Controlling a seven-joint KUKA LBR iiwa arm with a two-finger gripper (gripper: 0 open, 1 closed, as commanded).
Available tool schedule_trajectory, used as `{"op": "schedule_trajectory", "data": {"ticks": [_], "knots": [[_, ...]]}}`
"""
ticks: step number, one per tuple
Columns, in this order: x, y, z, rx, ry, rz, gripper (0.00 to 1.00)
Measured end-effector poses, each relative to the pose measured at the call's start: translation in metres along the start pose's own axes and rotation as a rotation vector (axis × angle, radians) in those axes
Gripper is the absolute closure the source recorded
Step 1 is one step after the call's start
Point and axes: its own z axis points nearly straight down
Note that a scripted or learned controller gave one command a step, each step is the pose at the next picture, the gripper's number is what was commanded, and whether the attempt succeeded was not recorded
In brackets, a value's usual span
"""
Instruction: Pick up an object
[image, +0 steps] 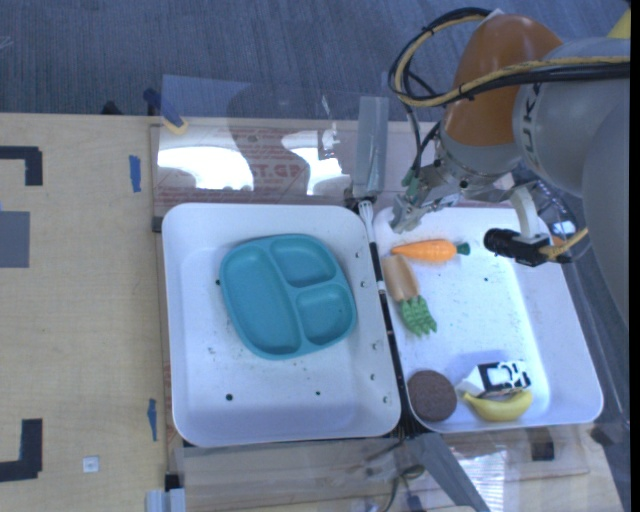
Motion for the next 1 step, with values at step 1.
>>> {"op": "schedule_trajectory", "data": {"ticks": [1], "knots": [[-0.0659,-0.0865,-0.0341,-0.001,-0.002,-0.228,1.00]]}}
